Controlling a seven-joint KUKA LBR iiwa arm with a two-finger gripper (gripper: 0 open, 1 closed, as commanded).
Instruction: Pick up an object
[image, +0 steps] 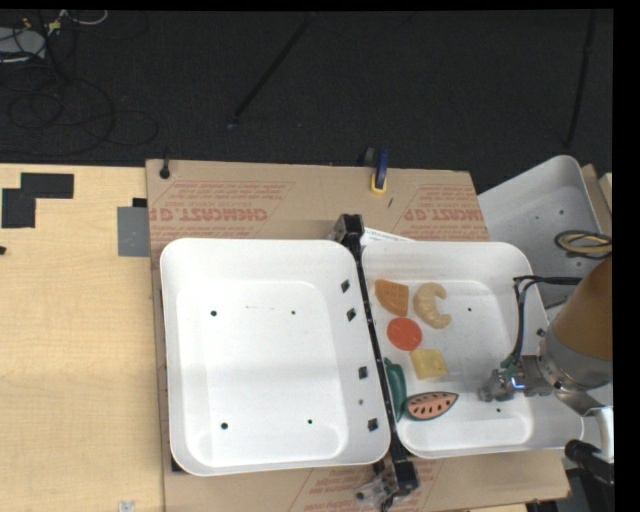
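Observation:
The right bin (480, 432) holds several toy foods. An orange wedge (392, 296) lies beside a pale curved croissant-like piece (433, 304). Below them sit a red disc (404, 333) and a yellow block (430, 363). A watermelon slice (431, 405) lies near the bin's front, with a green piece (395, 386) against the divider. My gripper (502, 386) hangs low over the right side of this bin, apart from all the foods, about a hand's width right of the watermelon slice. Nothing shows between its tips.
The left bin (190, 400) stands beside the right one, joined by a black clamp strip (365, 345). Both rest on a cardboard sheet (250, 205). The arm's orange band (598, 310) rises at the right edge, with a cable (520, 320) along the bin's right wall.

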